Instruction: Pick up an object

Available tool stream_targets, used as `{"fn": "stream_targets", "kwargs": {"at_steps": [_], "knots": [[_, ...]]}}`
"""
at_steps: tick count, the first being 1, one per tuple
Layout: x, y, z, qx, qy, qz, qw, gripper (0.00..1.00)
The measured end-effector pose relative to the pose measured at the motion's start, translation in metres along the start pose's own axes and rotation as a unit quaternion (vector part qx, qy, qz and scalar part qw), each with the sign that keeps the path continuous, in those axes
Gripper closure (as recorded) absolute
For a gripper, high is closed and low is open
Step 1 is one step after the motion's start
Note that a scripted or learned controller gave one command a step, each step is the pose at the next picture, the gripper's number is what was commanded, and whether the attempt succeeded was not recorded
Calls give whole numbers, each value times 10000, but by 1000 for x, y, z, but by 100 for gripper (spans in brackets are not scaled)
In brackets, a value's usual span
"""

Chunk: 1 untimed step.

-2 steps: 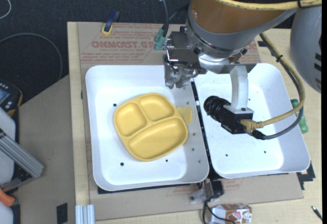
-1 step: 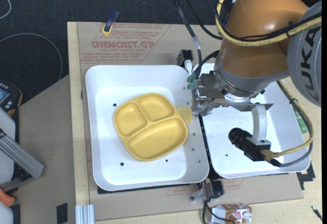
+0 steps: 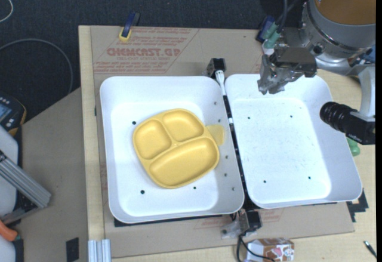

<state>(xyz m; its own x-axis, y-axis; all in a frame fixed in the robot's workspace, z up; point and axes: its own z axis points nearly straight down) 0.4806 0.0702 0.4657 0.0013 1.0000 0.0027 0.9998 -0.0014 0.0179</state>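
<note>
A tan tabletop (image 3: pixel 149 52) carries two shallow white bins side by side, the left bin (image 3: pixel 113 135) and the right bin (image 3: pixel 286 159), their inner rims touching along a black strip. From the far right the grey arm (image 3: pixel 343 4) reaches in over the right bin's far edge. In the left bin lies a yellow divided plate (image 3: pixel 175 147), flat, its three compartments facing up, set slightly right of the bin's middle. The claw (image 3: pixel 271 85) hangs over the far left corner of the right bin, well apart from the plate, which lies to its left and nearer. Nothing is between the claw's fingers; whether they are spread or closed cannot be told.
</note>
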Motion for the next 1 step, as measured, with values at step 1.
{"fn": "stream_targets", "kwargs": {"at_steps": [1], "knots": [[14,-2,39,119,-17,-13,9999,100]]}}
